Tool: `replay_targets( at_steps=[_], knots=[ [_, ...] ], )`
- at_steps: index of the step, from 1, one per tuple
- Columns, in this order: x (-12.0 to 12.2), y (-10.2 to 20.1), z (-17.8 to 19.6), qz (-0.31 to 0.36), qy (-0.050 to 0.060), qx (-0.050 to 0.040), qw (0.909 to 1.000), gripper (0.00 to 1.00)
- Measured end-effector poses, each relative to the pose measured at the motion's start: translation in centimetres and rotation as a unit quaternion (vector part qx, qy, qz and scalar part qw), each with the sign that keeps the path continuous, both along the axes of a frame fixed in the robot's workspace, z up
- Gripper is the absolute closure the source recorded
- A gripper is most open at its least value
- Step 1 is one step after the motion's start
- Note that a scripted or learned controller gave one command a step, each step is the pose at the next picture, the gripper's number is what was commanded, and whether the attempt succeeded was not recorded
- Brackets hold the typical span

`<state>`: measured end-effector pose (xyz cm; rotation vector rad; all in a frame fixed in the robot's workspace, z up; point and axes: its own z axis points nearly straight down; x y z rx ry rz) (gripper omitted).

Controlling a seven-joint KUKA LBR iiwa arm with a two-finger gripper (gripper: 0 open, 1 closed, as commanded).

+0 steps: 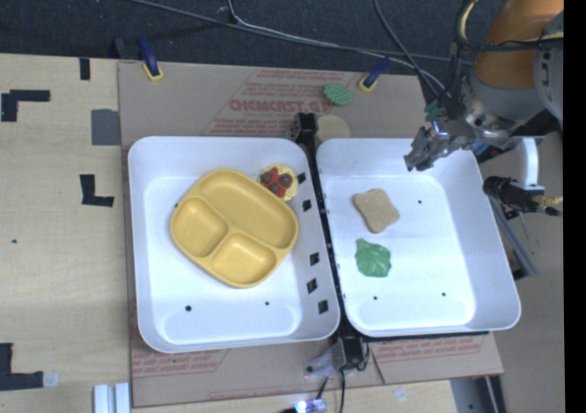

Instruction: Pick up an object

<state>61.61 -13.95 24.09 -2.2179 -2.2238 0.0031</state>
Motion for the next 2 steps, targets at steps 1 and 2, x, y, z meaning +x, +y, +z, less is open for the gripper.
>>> replay_targets(
  at_steps=[1,2],
  knots=[
    [0.0,6.1,0.4,0.002,0.0,0.0008,1.0,1.0],
    [-0.1,11.4,1.0,0.001,-0.001,0.0006,1.0,1.0]
  ],
)
